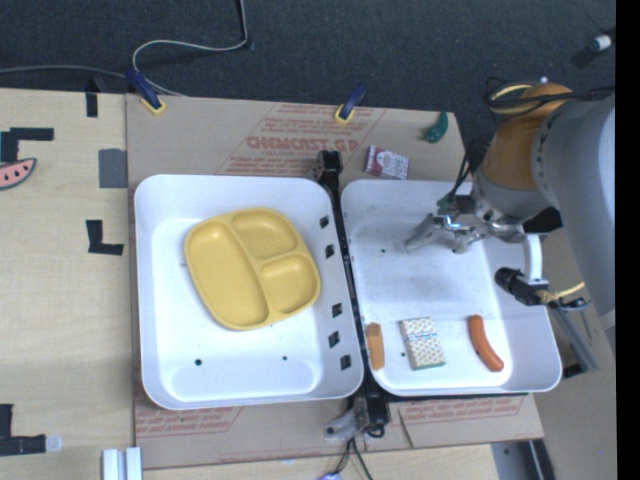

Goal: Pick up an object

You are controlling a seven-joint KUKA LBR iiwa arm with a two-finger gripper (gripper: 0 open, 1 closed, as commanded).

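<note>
Nearest my camera, along the right bin's point(520, 373) six o'clock wall, I see three things in a row: an orange sausage-shaped piece point(375, 345), a small patterned box point(423, 343) and a red-orange sausage point(486, 343), each apart from the others. At roughly twelve o'clock from them, over the same bin's upper half, the gripper point(432, 230) hangs with its fingers spread wide, nothing between them. At nine o'clock, the left bin point(160, 298) carries a yellow divided plate point(251, 266). Brown cardboard point(230, 138) covers the tabletop beyond.
</note>
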